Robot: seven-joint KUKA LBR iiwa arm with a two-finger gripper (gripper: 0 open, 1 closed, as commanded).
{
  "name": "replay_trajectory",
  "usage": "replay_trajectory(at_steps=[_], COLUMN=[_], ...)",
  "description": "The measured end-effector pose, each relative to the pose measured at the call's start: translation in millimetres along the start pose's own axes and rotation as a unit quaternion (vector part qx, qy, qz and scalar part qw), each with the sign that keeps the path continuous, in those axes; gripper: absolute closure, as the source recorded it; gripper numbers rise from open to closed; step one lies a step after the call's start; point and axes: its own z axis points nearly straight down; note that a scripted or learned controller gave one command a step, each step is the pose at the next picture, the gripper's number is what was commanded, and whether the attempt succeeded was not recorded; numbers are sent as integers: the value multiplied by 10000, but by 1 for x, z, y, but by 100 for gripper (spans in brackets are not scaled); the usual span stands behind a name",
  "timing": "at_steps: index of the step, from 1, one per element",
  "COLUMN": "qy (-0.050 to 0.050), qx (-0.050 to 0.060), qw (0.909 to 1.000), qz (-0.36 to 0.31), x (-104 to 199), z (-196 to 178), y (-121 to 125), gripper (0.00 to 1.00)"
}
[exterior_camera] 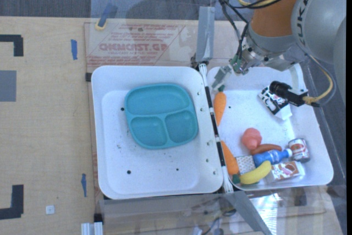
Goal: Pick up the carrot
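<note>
An orange carrot [219,108] lies along the left wall of the right bin [317,135], pointing down the view, with its top end toward the gripper. My gripper [221,76] hangs just above that top end, at the bin's upper left corner, and nothing shows in its grasp. A second orange carrot-like piece [229,157] lies lower down against the same wall, with a green end beside the banana.
The left bin [107,162] holds a teal divided plate [161,115]. The right bin also holds a black-and-white object [278,96], a pink-red toy [254,140], a yellow banana [256,174], a blue bottle [272,157] and a small can [297,149]. The arm [308,8] spans the upper right.
</note>
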Motion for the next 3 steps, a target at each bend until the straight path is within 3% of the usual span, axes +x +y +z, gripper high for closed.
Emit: replay_trajectory(at_steps=[1,2,3], qy=[12,-2,-2], qx=[17,1,-9], qw=[10000,9993,9909], qz=[32,-366,-1349], x=[-23,-54,-54], z=[0,97,97], y=[-65,-48,-46], gripper=[0,0,0])
